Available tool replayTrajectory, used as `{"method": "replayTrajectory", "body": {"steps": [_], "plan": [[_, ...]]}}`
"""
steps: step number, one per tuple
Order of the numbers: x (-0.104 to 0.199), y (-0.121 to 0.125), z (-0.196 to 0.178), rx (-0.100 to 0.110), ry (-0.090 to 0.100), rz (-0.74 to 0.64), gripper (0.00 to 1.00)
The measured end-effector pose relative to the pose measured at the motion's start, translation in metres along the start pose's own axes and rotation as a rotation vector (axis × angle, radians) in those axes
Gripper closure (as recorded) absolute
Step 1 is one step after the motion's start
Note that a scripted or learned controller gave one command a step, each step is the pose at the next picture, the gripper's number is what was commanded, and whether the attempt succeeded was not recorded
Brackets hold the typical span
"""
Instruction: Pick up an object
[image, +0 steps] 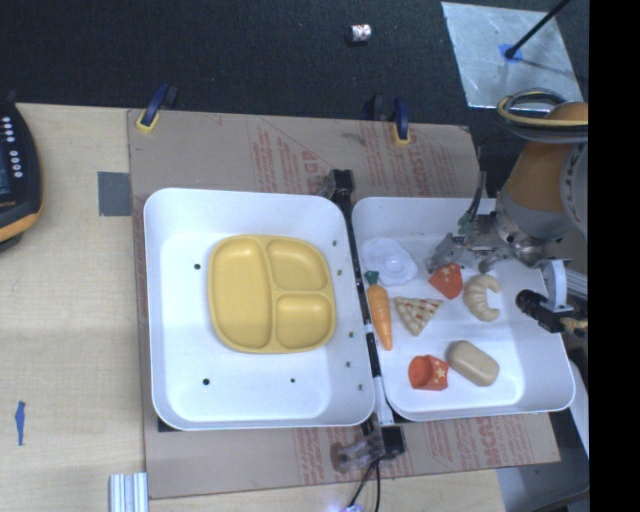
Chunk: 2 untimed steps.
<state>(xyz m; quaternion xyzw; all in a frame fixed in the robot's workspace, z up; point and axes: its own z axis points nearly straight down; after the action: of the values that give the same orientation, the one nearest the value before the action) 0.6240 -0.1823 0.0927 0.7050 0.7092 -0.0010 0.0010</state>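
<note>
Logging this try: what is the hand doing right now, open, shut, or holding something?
Hand: low in the right bin, just above a small red toy; open or shut cannot be told, and no hold shows.

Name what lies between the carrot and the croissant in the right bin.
In the camera view, a pizza slice lies between the carrot and the croissant.

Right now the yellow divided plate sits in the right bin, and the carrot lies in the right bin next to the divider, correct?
Not quite. The camera view shows the yellow divided plate in the left bin. The carrot does lie in the right bin next to the divider.
</note>
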Motion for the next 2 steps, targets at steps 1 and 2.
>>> {"method": "replayTrajectory", "body": {"steps": [1, 2], "plan": [[0.016, -0.009, 0.001, 0.006, 0.002, -0.001, 0.0], [0.015, -0.008, -0.01, 0.006, 0.002, -0.002, 1.0]]}}
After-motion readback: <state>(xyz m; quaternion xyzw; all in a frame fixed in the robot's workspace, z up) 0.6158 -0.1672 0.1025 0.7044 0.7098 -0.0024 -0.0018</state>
